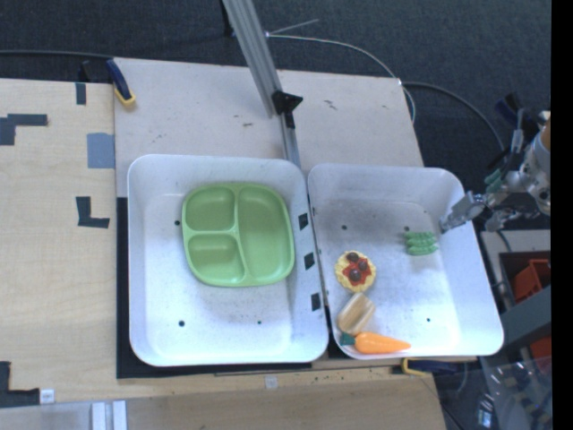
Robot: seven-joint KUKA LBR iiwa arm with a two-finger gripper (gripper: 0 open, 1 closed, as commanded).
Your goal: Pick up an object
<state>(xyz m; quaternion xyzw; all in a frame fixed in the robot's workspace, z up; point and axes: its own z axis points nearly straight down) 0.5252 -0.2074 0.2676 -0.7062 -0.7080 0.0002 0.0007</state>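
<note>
Hovering: gripper [455,215] over right bin [466,330] rim | near green toy [420,243]

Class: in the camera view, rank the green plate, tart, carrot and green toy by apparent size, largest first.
1. Green plate
2. Carrot and tart: too close to rank
3. Green toy

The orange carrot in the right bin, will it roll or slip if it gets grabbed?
The carrot looks smooth and tapered, so it may slip toward its thin end. Its round body could roll. It lies against the right bin front wall, which may crowd a grasp.
</note>
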